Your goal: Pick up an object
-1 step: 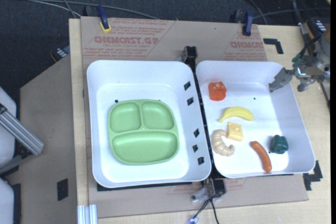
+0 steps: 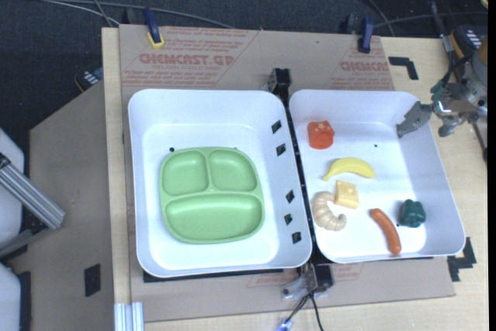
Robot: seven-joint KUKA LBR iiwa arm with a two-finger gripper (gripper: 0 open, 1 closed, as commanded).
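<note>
While the gripper (image 2: 428, 120) hung at the far right edge of the right bin (image 2: 434, 167), its two fingers stood apart with nothing between them, so no pickup had begun. Every candidate lay untouched in that bin: a red pepper (image 2: 321, 134) near the far left corner, a banana (image 2: 349, 167) and cheese wedge (image 2: 346, 194) mid-bin, a croissant (image 2: 328, 212) by the left wall, a sausage (image 2: 386, 229) and green broccoli (image 2: 411, 213) toward the near right corner. Choosing, descending, closing and lifting all remained, and the left bin (image 2: 147, 167) held a green divided plate (image 2: 211, 194).
</note>
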